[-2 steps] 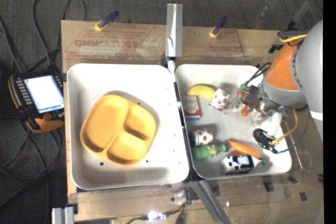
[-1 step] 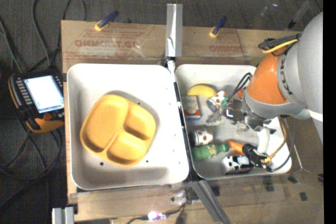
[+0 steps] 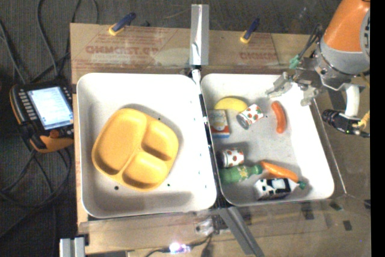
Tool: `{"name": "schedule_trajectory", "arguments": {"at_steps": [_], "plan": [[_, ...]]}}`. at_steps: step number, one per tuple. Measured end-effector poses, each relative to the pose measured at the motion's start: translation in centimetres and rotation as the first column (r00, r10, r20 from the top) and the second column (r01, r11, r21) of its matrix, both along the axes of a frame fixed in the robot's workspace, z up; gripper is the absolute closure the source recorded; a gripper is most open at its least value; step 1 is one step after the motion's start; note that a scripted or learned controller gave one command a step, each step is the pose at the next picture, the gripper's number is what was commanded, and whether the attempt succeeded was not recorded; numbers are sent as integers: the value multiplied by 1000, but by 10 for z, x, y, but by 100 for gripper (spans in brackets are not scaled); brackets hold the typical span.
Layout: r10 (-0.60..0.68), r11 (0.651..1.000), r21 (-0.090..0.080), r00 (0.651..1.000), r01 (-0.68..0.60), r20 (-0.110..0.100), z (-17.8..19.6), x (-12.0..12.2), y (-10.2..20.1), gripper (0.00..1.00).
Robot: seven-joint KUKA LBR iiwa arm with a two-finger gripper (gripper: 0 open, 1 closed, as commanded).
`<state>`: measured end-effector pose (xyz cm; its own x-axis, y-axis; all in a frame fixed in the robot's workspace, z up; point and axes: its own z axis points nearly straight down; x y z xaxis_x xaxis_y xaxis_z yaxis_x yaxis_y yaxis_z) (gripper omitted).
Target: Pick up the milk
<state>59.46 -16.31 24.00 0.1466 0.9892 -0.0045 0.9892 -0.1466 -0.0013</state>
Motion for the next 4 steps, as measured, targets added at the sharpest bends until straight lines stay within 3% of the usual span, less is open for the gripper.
{"name": "schedule_trajectory", "arguments": {"at_steps": [1, 2, 3, 4], "plan": [[236, 972, 3, 972, -236, -1, -93, 33, 18, 0], [293, 956, 1, 956, -293, -1, -141, 50, 11, 0], [322, 947, 2, 947, -322, 2, -67, 74, 0, 0], [469, 883, -3, 883, -469, 8, -151, 41, -17, 0]]}}
